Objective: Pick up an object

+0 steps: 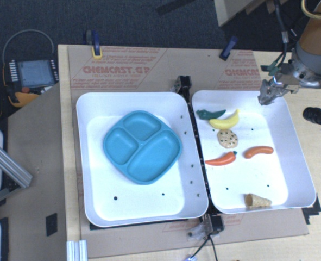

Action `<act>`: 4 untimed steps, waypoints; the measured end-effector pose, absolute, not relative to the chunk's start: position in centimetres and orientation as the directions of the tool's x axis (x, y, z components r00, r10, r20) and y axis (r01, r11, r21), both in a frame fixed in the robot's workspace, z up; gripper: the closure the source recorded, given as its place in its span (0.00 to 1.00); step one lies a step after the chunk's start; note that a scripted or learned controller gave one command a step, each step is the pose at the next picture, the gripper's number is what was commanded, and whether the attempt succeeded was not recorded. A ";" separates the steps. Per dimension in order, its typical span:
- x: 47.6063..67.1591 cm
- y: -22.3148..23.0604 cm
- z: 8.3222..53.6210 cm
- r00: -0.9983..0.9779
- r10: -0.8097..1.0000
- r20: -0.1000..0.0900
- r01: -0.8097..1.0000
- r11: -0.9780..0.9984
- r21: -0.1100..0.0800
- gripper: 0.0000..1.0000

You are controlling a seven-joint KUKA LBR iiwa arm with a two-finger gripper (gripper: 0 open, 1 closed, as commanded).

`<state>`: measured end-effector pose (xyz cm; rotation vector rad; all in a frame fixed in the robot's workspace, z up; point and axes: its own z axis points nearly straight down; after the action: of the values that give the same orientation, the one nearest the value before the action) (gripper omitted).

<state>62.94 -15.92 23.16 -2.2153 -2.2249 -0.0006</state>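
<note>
The gripper (269, 93) hovers at the right bin's (296, 162) one-o'clock rim; I cannot tell how it is set. Banana (225, 122), green pepper (210, 113) and cookie (227, 139) crowd near eleven o'clock, carrot (220, 159) and sausage (257, 152) central. Likely risk: descending among the crowded trio nudges neighbours, or a rounded piece slips out.

a blue divided plate (143, 146) lies in the left bin (89, 194), tilted askew. both bins sit on a cardboard sheet (73, 80) printed with red lettering. a yellow clamp (96, 50) and a blue clamp (227, 48) grip its far edge. a small screen (36, 73) with a looped cable sits off to the left.
</note>
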 end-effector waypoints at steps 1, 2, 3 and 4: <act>61.0 -11.2 22.1 -0.004 1.000 0.002 1.000 0.004 -0.003 1.00; 58.0 -5.5 22.1 -0.005 1.000 0.003 1.000 0.005 -0.004 1.00; 54.9 -0.8 21.3 -0.005 1.000 0.003 1.000 0.005 -0.005 1.00; 52.4 4.2 20.7 -0.006 1.000 0.003 1.000 0.006 -0.005 1.00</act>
<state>52.40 4.19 20.73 -2.2114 -2.2236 0.0025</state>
